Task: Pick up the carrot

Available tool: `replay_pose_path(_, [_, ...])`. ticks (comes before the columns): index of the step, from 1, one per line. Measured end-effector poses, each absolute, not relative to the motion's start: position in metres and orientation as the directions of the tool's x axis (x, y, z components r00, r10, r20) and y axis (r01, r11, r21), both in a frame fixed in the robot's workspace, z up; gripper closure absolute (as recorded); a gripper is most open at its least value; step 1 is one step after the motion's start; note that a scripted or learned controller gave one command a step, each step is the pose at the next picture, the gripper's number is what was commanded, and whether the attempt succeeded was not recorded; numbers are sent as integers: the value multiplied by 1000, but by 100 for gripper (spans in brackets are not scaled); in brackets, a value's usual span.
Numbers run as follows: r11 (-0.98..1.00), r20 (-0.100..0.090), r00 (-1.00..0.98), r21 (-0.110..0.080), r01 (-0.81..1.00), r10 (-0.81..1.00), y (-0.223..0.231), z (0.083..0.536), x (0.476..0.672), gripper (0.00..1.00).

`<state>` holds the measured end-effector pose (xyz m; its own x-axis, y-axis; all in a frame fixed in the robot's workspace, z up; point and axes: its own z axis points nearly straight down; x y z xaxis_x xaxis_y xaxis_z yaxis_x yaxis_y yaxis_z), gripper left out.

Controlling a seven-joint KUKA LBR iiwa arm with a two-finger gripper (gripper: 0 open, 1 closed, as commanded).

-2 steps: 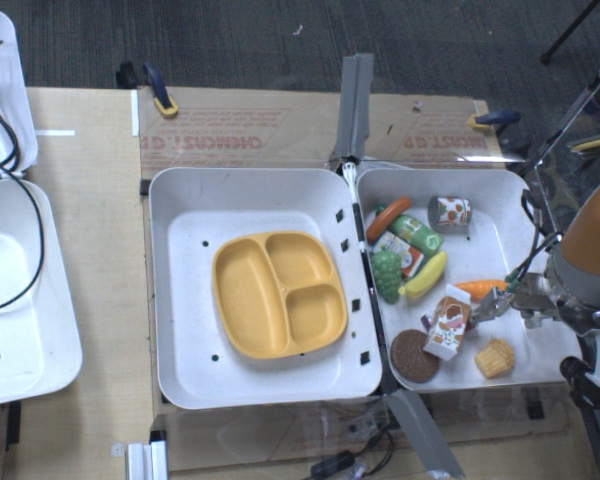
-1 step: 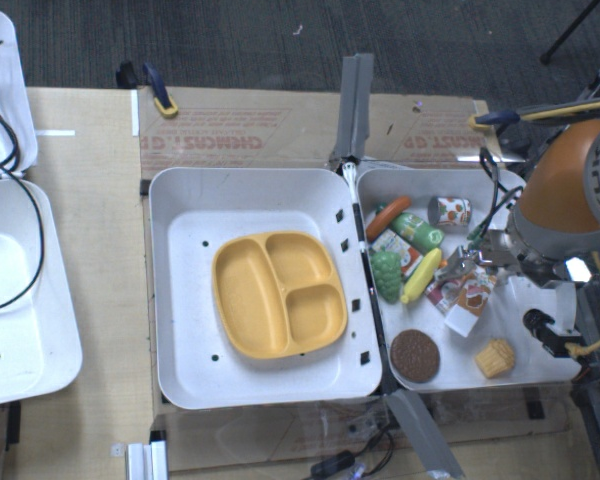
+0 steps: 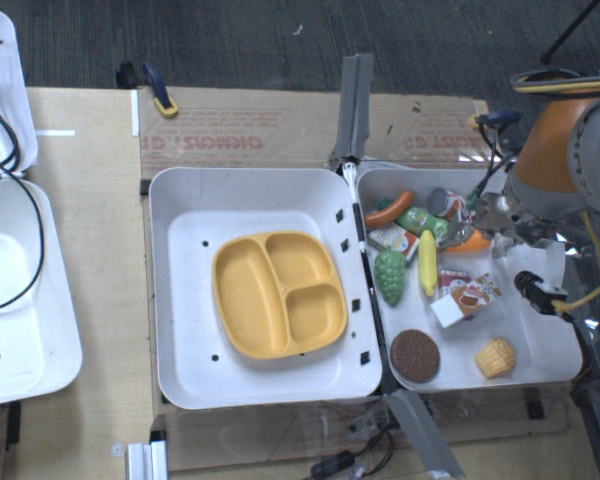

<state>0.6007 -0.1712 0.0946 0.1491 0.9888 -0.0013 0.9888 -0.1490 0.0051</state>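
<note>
The carrot (image 3: 469, 245) shows as an orange piece in the upper middle of the right bin (image 3: 550, 368). It lies partly under the gripper, beside a yellow banana (image 3: 427, 260). A green piece (image 3: 418, 220) left of it may be the carrot's leafy top. The gripper (image 3: 466, 224) hangs low over the carrot's upper edge, at the end of the grey arm with the orange band (image 3: 550, 153) that comes in from the right. The arm's wrist and cables hide the contact point.
The right bin also holds a red sausage (image 3: 390, 210), a green bumpy vegetable (image 3: 390, 274), a red and white packet (image 3: 465, 294), a brown round cookie (image 3: 415, 355) and a yellow corn piece (image 3: 494, 357). A yellow divided plate (image 3: 280, 293) lies in the left bin (image 3: 170, 268).
</note>
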Motion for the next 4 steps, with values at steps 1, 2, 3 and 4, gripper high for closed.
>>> replay_pose_path(1, [-146,-2,146,4,989,989,-171,104,601,100])
replay_pose_path(2, [-13,-2,13,0,1000,1000,-158,119,614,100])
replay_pose_path(3, [15,-1,-15,-1,1000,1000,-214,91,600,100])
replay_pose_path(4, [16,-2,-16,0,1000,1000,-215,101,601,100])
